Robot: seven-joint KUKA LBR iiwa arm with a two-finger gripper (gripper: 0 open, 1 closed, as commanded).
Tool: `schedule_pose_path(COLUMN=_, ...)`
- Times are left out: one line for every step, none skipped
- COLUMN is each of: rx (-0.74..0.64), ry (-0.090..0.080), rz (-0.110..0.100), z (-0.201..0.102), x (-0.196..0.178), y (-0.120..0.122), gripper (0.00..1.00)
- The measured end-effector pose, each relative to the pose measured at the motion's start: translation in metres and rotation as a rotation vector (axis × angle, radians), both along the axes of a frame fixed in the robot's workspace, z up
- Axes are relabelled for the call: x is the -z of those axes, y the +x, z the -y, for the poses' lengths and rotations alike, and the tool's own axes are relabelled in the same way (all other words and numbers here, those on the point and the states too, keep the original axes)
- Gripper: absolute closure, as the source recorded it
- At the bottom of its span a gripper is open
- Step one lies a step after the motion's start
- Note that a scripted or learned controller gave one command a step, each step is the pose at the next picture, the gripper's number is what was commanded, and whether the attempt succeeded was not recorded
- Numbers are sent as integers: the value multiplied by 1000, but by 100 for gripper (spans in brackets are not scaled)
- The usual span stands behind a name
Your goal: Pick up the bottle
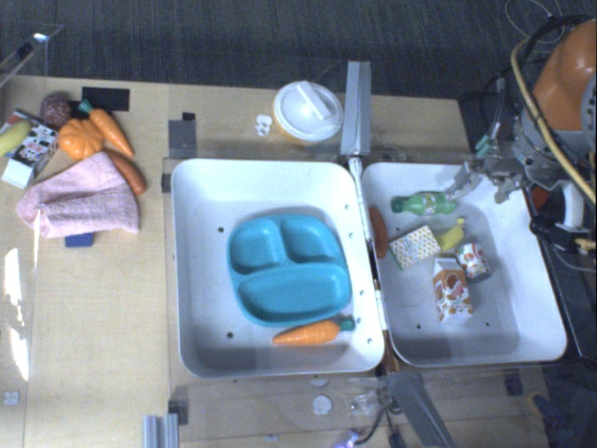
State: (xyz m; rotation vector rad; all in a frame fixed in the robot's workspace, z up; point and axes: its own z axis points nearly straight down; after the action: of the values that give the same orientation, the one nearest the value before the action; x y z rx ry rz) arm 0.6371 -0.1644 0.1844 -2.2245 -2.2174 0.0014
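The green bottle (424,203) lies on its side near the far edge of the right bin (522,339), with its neck pointing right. My gripper (483,183) hangs just right of and beyond the bottle's neck, over the bin's far right corner. Its fingers are open with nothing between them. The left fingertip (464,181) is close to the bottle's cap end; whether it touches I cannot tell.
Close by the bottle in the right bin lie a patterned box (415,246), a banana (452,234), a small can (473,260), a carton (451,292) and a sausage (378,231). The left bin (201,278) holds a blue divided plate (291,269) and a carrot (308,333).
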Motion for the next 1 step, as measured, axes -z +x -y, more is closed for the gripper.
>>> schedule_pose_path(rx=-161, ry=-7, rz=27, z=5, x=67, y=33, gripper=0)
